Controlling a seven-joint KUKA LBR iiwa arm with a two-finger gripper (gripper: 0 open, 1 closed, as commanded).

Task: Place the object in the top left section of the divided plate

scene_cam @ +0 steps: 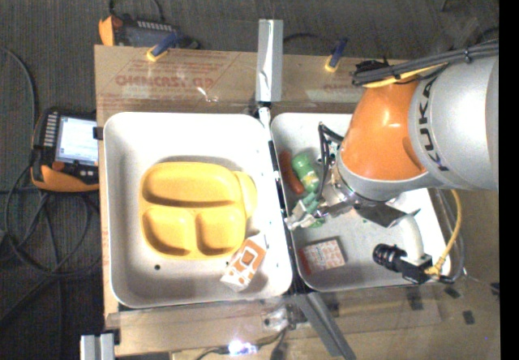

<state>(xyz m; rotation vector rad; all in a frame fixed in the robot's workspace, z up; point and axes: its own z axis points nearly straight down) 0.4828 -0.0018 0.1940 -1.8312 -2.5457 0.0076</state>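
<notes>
glossy yellow plastic divided plate, matt white bins

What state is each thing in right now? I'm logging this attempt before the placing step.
divided plate: upright in the left bin, nothing in its sections.
orange and white packet: tilted against the left bin's lower wall, beside the plate.
green object: lying in the right bin.
patterned card: flat on the right bin's floor.
hand: low over the right bin.

Teach pendant on floor at left, cardboard sheet behind bins, blue clamps, floor cables.
</notes>
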